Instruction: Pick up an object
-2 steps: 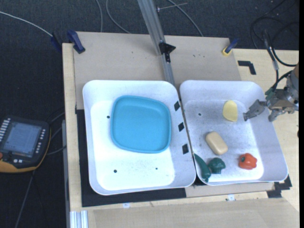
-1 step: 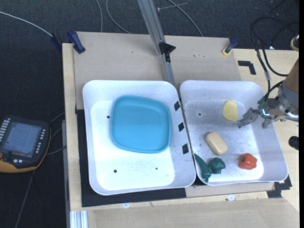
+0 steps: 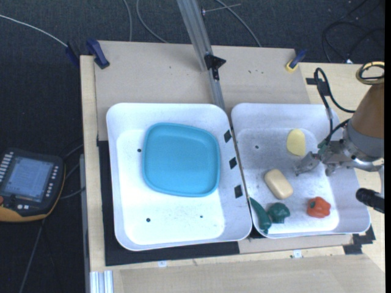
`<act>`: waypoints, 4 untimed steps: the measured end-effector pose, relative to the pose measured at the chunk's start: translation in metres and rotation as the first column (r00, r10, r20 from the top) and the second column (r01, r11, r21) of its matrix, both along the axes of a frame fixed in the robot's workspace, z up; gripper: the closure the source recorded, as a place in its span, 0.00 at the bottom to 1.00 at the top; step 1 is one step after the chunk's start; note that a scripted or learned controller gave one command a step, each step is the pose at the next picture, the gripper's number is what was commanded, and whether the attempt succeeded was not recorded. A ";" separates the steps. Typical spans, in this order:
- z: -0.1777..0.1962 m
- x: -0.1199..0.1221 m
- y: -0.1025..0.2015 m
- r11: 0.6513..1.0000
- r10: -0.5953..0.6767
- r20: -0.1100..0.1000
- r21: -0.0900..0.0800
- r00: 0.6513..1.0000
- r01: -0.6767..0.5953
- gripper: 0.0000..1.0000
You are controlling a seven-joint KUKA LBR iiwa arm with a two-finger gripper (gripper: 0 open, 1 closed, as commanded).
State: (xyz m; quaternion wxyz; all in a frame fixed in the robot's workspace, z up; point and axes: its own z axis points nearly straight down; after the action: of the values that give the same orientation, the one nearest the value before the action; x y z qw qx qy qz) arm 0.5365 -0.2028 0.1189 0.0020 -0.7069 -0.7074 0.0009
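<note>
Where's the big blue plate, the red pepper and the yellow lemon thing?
blue plate (image 3: 181, 159), camera view, middle of its flat face.
red pepper (image 3: 318, 207), camera view, middle of its body.
yellow lemon (image 3: 296, 142), camera view, middle of its skin.

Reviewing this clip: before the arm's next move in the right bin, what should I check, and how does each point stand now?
1. Target within reach: pale yellow rounded object lies just left of the two-finger gripper: ok.
2. Nothing held between the fingers: cannot tell.
3. Beige oval bar sits apart from the yellow object: ok.
4. Small red pepper-like object and dark green toy lie near the front wall of the right white bin, out of the way: ok.
5. Turquoise square plate stays in the left white bin: ok.
</note>
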 end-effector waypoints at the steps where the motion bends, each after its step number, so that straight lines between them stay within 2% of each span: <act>1: 0.013 0.001 -0.001 1.000 0.000 0.006 -0.002 1.000 0.000 1.00; 4: 0.145 0.001 0.009 1.000 0.000 0.008 -0.003 1.000 0.000 1.00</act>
State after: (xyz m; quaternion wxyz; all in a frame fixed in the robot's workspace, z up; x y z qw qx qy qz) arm 0.5379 -0.1941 0.2635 -0.0018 -0.7069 -0.7073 -0.0011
